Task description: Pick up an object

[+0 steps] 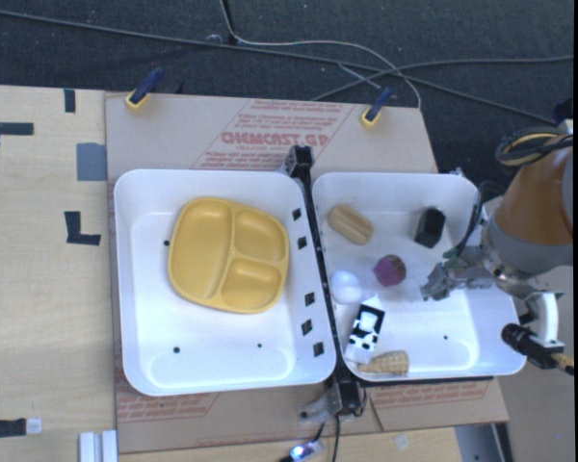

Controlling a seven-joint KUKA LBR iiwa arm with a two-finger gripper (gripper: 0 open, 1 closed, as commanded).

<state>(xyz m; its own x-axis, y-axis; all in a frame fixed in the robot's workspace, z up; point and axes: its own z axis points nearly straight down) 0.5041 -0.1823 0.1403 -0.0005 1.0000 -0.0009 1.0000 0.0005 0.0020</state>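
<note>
One fixed camera above the bench, looking down at a slant

It takes in both white bins whole, the left bin (135, 258) and the right bin (462, 345) side by side, with the cardboard (270, 128) under them and dark floor (96, 8) along the top; the arm (535, 210) enters from the right edge, seen from a middling height

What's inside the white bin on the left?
The left bin holds a yellow plate with three sections, lying flat near the far end. Some small dark dots mark the bare floor. Whatever sits under the plate is covered, so I cannot tell.
</note>
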